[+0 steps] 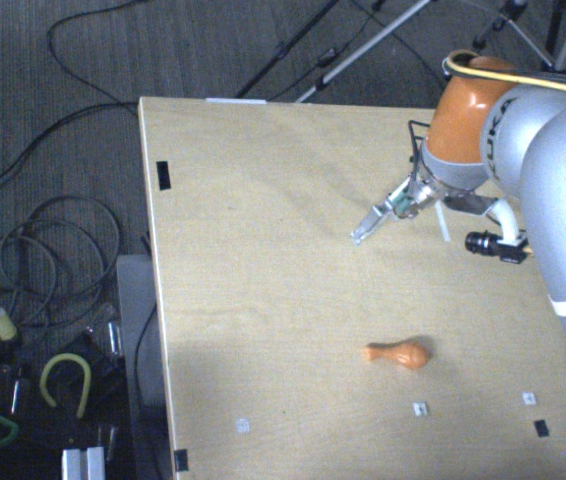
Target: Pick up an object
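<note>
Nearest the camera, along the front of the pale wooden table (263, 268), a few small markers sit on the surface: a small white square (420, 408) and, further right, another white one (529, 399) with a black one (541, 428) just below it. Just behind them lies the orange object (399, 353), shaped like a small gourd with a thin neck pointing left and a rounder bulb at the right; it rests flat on the bare table, touching nothing. Well apart from it, further back and slightly right, the hand (361, 235) points down and to the left, its slim fingers drawn close to a narrow tip, with nothing between them. Behind the hand rises the orange band (458, 118) and the grey arm (543, 178). On the left, cables (43, 258) lie on the dark floor.
</note>
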Controlling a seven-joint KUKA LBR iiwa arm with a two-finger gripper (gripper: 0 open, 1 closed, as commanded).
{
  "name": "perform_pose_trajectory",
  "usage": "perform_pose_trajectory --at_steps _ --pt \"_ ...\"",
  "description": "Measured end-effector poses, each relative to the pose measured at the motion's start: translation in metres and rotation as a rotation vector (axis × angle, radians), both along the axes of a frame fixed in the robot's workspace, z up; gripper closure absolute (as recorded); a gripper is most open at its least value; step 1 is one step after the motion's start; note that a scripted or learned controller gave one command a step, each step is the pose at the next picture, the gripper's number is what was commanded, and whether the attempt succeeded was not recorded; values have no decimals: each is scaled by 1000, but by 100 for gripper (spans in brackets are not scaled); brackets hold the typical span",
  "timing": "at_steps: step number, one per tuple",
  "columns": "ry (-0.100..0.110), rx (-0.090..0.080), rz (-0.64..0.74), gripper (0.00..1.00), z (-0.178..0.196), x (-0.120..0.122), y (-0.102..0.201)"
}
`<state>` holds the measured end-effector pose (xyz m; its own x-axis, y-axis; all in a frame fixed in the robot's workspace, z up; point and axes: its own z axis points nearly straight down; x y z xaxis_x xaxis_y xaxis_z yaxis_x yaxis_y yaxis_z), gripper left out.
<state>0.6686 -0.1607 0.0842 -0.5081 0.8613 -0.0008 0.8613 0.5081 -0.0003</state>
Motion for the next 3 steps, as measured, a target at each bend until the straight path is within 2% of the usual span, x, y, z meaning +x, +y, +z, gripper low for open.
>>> perform_pose_trajectory --at_steps 1,2,3 --pt "-2 2 0 100 9 1 1" --pt "-1 1 -118 100 85 0 50" --pt "-1 2 -116 100 94 1 51"
